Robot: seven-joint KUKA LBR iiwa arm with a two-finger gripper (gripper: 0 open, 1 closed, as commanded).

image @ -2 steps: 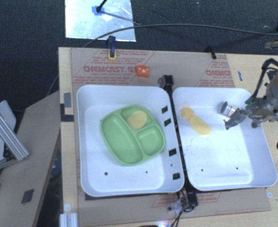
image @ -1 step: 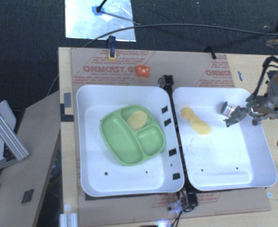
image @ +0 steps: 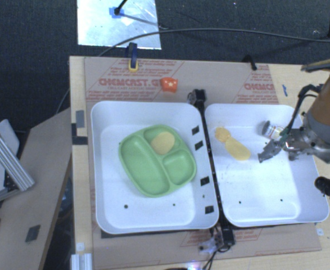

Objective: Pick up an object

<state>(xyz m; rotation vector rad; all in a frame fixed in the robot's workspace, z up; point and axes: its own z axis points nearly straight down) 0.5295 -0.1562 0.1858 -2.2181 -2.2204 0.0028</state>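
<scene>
Yellow object [image: 233, 144] in right bin [image: 266, 207], just left of gripper [image: 266, 153] (apart); gripper's open-or-closed state unclear

The arm [image: 329, 103] shows at the right edge of the frame as a broad rounded body. Its upper part is a dull orange-brown band, and below that the shell turns grey, with a paler grey rim at its lower edge. A thin dark cable [image: 297, 103] loops out from its left side and curves down toward the wrist. The claw [image: 267, 153] is dark grey metal, angular, with small pale and shiny parts where it joins the wrist. A short black rounded piece [image: 329, 189] juts out beneath the grey shell at the lower right.
</scene>
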